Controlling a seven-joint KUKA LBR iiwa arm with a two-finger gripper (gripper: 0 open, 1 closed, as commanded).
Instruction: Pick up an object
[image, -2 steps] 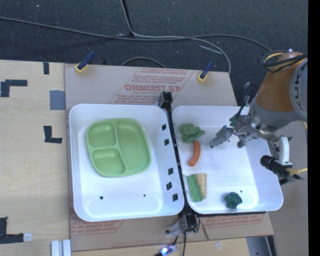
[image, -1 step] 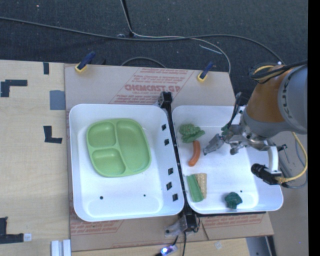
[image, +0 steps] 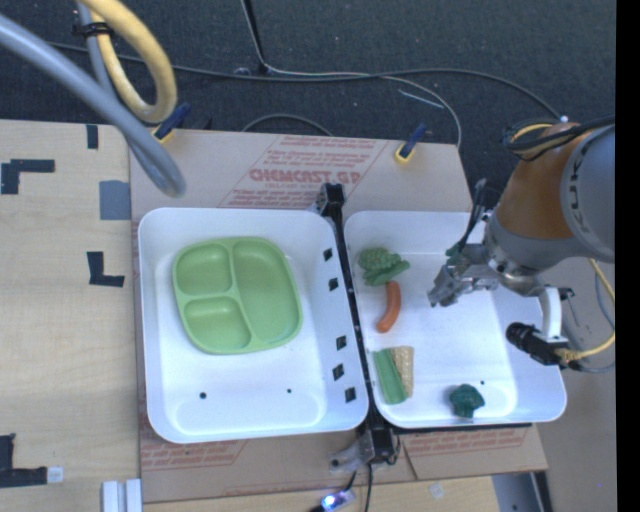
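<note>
From my remote station, the carrot (image: 388, 306) lies in the right bin (image: 500, 350), just left of the gripper (image: 447, 288). I judge it light, stiff plastic, smooth and apt to roll; I would pinch it across its slim middle. Whether the claw is open or holding anything I cannot tell. Knobbly broccoli (image: 381, 265) sits just above it, a ribbed corn cob (image: 394, 373) below, a dark green piece (image: 465, 399) near the front wall. A glossy green plate (image: 237, 294) fills the left bin (image: 160, 380).

Green plate (image: 237, 296), orange carrot (image: 388, 306), white bins (image: 160, 330).
</note>
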